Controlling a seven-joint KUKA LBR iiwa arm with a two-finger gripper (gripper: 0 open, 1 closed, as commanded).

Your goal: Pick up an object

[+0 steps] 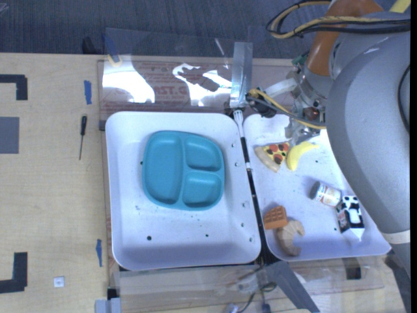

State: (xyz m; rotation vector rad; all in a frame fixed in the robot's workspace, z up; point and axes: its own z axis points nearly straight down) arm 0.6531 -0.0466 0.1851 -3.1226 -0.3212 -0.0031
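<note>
Where gripper hovers, banana lies just below.

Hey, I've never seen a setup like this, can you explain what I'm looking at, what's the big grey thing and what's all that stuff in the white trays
The one camera sits above a wooden bench and looks down at a slant. The big grey shape on the right is a robot arm with an orange band, reaching in. Its tool sits at the far end of the right bin, just above a toy banana; whether it grips anything is unclear.

The left bin holds a blue divided plate. The right bin holds a toy pizza slice, the banana, a small jar, a black-and-white carton, and brown toy food pieces.
</note>
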